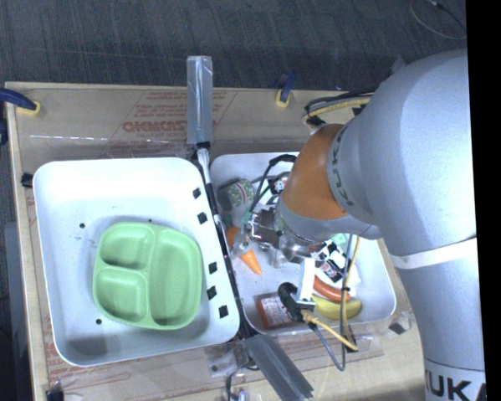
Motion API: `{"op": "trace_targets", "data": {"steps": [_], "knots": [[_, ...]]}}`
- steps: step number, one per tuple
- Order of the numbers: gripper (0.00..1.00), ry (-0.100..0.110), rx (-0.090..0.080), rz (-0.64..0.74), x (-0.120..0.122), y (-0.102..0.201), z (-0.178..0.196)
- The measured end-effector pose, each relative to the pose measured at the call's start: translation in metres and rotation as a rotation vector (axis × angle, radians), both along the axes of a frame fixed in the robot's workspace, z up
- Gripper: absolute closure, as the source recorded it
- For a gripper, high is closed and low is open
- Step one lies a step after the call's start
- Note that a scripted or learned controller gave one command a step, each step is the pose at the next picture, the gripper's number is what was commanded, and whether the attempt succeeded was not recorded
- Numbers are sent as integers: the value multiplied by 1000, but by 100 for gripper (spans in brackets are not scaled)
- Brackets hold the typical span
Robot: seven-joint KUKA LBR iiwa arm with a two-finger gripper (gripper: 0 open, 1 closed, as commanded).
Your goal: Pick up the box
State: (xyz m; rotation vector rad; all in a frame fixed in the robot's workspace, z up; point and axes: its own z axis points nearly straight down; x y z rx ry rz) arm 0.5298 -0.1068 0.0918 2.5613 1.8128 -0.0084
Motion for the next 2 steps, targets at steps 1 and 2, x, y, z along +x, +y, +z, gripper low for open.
{"op": "trace_targets", "data": {"steps": [1,2], "knots": [[100,10,11,15,1,3,7],[100,5,14,232,-47,-64,-2]]}}
